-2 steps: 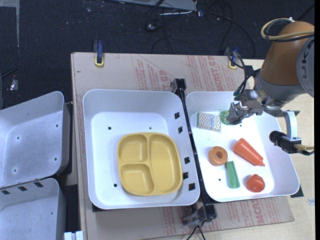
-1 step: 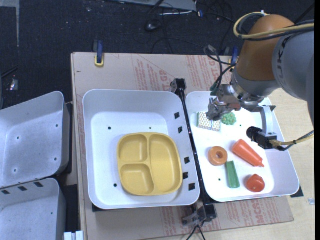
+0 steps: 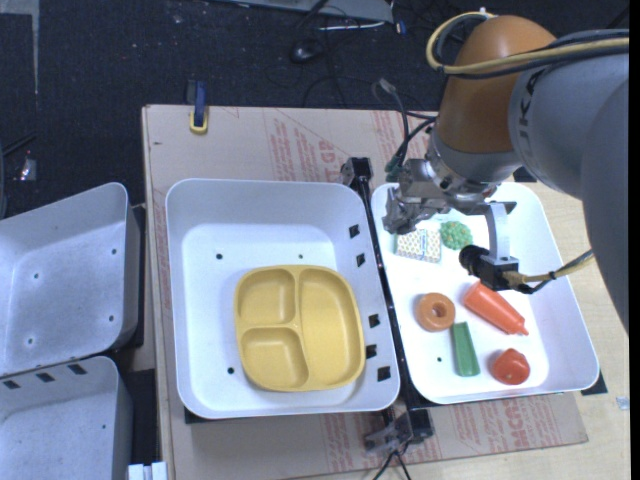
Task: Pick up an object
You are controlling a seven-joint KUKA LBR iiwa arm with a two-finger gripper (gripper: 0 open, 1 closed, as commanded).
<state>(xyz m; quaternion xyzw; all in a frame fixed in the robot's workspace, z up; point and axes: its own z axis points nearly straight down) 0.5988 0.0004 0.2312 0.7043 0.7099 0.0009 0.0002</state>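
Six small objects are seen in the right bin (image 3: pixel 560 368); just beside its upper left wall the gripper (image 3: pixel 408 213) is poised over a patterned packet (image 3: pixel 418 245). Whether it is open cannot be told. Nothing is judged lifted yet.

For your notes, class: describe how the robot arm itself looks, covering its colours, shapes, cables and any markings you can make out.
The arm is a thick, rounded grey tube with a glossy orange band above the wrist. A yellowish cable loops over the orange part. Below sits a metallic grey wrist block with dark wires and a black bracket. Dark lettering on the grey shell is cut off and unreadable.
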